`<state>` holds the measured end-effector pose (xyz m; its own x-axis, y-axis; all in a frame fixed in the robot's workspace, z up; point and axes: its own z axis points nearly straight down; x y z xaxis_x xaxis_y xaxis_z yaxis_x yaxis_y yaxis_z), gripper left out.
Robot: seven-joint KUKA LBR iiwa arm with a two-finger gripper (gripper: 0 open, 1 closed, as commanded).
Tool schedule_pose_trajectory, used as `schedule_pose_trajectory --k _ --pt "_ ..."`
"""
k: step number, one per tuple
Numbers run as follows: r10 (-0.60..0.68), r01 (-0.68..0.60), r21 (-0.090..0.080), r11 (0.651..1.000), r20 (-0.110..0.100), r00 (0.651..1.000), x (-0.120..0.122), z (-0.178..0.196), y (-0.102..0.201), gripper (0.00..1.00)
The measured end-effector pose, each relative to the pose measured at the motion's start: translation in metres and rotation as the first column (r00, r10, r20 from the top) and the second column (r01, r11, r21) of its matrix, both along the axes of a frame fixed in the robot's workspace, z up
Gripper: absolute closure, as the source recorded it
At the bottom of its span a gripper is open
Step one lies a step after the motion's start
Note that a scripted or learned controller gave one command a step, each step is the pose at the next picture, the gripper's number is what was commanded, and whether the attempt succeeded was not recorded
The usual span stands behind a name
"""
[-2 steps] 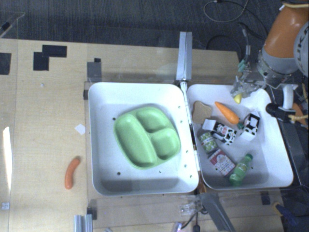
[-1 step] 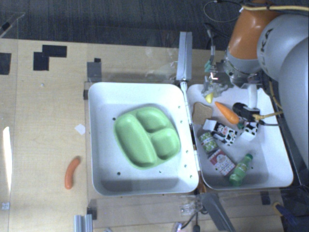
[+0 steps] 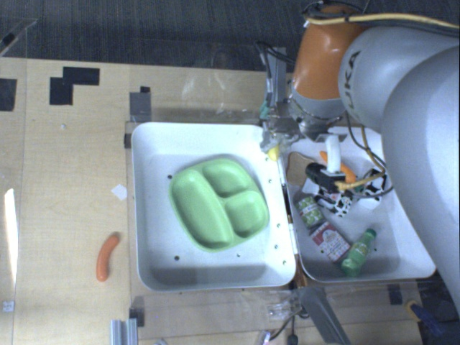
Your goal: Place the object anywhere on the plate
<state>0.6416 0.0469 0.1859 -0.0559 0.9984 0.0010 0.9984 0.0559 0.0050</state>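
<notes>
While the grey arm [image 3: 402,99] reaches in from the right of the frame, its orange band [image 3: 320,60] sits at the upper centre. Below it, the gripper [image 3: 276,136] hangs over the wall where the two white bins meet. Whether its grip is released or clenched cannot be told from this angle. A small yellowish bit shows at its lower end, too small to identify.

A green plate [image 3: 215,205] with three compartments lies tilted in the middle of the left bin [image 3: 154,264], apart from the bin's walls.

Several loose things lie close together in the right bin [image 3: 402,268], in the centre right of the frame:
- a green bottle [image 3: 359,251] on its side, toward the lower right
- a red-and-white packet [image 3: 330,241] just left of the bottle
- a small green packet [image 3: 310,210] above that
- a black-and-white spotted toy [image 3: 343,203] beside it
- an orange piece [image 3: 346,172] higher up

Which of these is the one meant for the plate cannot be told.

On the bare table [image 3: 65,164], at the lower left of the frame and well apart from both bins, lies an orange sausage-shaped thing [image 3: 108,256].
</notes>
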Motion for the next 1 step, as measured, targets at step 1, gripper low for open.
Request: schedule_pose_trajectory --k 1 --pt "0.155 -0.155 0.0 0.988 -0.003 0.988 -0.0256 -0.0007 0.064 1.0"
